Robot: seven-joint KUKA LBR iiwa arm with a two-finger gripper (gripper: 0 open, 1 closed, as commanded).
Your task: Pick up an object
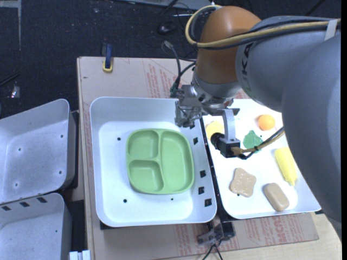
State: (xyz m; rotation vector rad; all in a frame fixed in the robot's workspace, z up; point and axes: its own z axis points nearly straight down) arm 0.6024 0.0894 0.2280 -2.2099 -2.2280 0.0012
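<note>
Arm (pixel 282 58) came in from the right and hung over the seam between the two bins, likely positioned to drop into either side. Left bin (pixel 108 161) held one thing, a green divided plate (pixel 161 161), lying flat near the middle; broad and shallow, so probably a poor grab for two fingers. Right bin (pixel 303 199) held the small pickable stuff, spread apart so each could be taken singly: yellow corn-like piece (pixel 286 166) by the right wall, tan loaf-shaped item (pixel 276 196) near the front corner, tan toast-shaped piece (pixel 243 182) just left of it, green scrap (pixel 252 139) mid-bin, orange ball (pixel 265 122) further back. Gripper (pixel 187 118) sat above the left bin's back right corner, just off the plate's rim, nothing visibly between its tips. Released or clenched: could not tell, wrist hardware blocked it. No object lifted yet.
</note>
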